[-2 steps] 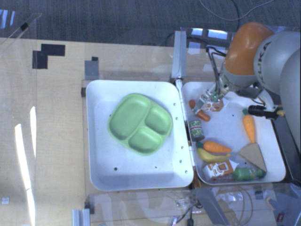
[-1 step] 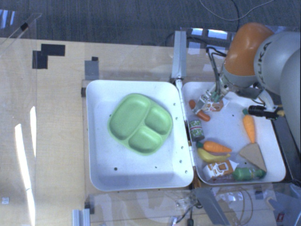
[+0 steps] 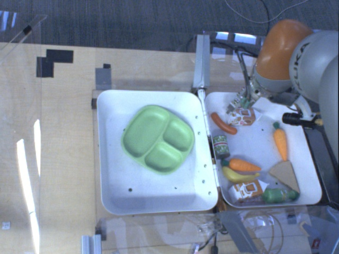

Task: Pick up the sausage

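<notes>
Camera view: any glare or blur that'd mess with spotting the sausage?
Camera view: bright streaks of glare sit on the bench at far left, well away from the sausage, which is evenly lit and sharp against the right bin; the gripper nearby looks soft and cluttered.

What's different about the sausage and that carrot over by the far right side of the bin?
The sausage is reddish-brown with rounded ends; the carrot is orange, tapers to a point and has a green top. The sausage lies diagonally near the bin's left wall, while the carrot lies almost straight up and down in the view near the right wall. Both are small, elongated toy foods lying flat in the right bin.
</notes>
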Controlling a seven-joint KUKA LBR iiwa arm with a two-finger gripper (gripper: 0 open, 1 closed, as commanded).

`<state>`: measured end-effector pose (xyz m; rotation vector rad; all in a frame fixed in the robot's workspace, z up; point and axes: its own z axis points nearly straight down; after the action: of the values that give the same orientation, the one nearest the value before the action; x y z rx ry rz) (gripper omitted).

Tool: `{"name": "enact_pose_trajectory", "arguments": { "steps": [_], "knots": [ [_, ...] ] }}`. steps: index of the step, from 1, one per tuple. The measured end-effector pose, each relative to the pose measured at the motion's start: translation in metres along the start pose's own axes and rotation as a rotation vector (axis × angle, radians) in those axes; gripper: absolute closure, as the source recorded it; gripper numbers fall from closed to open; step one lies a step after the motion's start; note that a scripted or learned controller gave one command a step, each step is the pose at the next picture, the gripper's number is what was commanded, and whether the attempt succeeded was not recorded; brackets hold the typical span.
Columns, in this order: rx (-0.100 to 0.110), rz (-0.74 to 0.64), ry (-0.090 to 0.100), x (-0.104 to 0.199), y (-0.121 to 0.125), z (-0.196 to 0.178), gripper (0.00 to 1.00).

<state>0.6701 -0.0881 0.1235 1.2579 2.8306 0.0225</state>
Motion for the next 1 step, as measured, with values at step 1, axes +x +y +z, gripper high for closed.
{"name": "enact_pose_trajectory", "arguments": {
  "steps": [1],
  "knots": [
    [0.012,0.002,0.014,0.0029,-0.0035,0.0043,0.0]
  ]
}}
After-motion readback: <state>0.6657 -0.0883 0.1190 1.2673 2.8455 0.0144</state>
